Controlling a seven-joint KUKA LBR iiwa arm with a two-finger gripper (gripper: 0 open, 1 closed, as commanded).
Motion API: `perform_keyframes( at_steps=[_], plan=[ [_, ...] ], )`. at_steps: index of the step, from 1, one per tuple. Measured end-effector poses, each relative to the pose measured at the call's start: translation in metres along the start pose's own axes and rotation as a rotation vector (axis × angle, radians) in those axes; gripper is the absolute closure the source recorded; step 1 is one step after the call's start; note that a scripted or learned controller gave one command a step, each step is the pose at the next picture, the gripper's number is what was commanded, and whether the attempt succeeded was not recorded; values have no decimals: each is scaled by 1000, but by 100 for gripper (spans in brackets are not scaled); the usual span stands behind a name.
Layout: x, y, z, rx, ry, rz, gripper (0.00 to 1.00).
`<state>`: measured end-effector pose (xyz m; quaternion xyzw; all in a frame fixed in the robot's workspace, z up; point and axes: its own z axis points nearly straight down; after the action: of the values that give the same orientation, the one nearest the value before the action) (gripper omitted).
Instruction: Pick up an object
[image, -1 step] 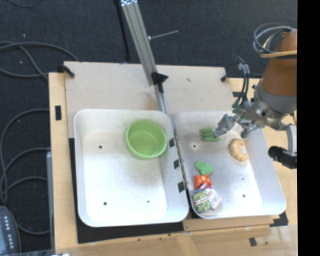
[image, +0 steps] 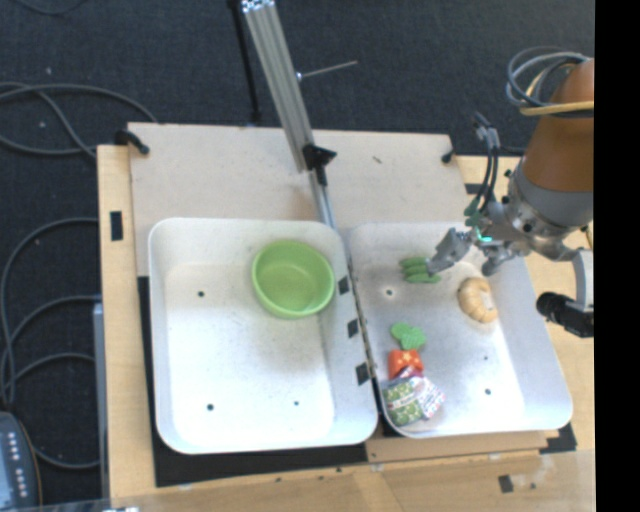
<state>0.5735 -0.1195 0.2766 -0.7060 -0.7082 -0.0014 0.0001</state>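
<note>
My gripper (image: 470, 257) hangs over the upper part of the right bin (image: 530, 400), its two fingers spread apart with nothing between them. One fingertip (image: 443, 256) sits just right of a green bean-like piece (image: 416, 270) lying on the bin floor. A tan potato-shaped object (image: 477, 300) lies just below the other finger. Lower in the same bin are a small green leafy item (image: 407, 335), a red piece (image: 404, 362) and a crumpled green-and-white packet (image: 412, 398).
A light green bowl (image: 292, 279) stands in the left bin (image: 200, 400) near its upper right. A slanted metal pole (image: 290, 100) runs from the top down to the divider between the bins. The arm's body (image: 555, 160) looms at the right.
</note>
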Motion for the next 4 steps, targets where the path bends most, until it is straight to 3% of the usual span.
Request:
perform_keyframes(
  at_steps=[3, 4],
  plan=[
    [-3, -13, 171, 6, -5, 5, 0],
    [-2, -11, 157, -2, -1, 10, 100]
  ],
)
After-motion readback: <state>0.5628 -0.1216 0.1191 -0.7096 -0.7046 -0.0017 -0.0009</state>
